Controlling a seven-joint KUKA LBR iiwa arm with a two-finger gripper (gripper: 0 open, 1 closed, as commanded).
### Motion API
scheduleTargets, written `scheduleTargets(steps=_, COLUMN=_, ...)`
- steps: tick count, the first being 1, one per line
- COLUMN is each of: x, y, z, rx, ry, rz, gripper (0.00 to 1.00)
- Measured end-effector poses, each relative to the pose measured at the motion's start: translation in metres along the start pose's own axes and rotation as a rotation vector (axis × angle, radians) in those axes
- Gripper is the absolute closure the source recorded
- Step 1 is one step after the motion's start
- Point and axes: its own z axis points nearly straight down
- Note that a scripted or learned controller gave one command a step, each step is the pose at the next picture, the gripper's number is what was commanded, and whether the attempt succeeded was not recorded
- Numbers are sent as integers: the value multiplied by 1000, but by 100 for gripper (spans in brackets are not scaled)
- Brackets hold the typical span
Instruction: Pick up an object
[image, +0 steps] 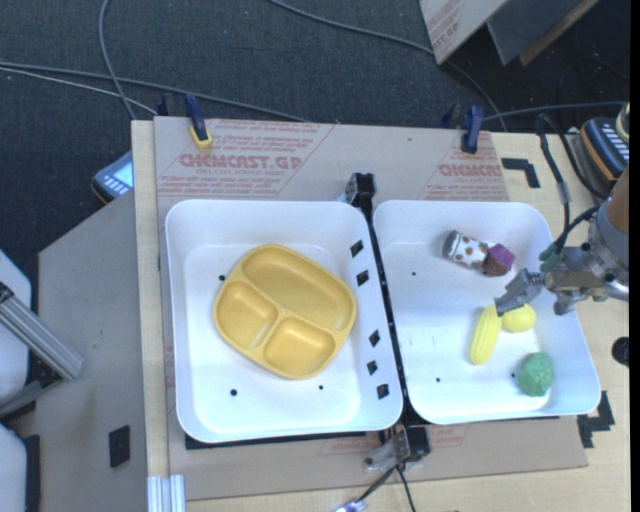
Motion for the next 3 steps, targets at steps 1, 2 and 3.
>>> scheduleTargets(steps=1, x=0, y=2, z=-6, rx=-12, ry=-3, rz=-4, gripper=0)
scheduleTargets(steps=2, x=1, y=5, z=58, rx=-5, ry=0, rz=-3, gripper=0)
scheduleTargets(steps=3, x=6, y=-5, z=109, rx=-5, ry=0, rz=-3, gripper=0)
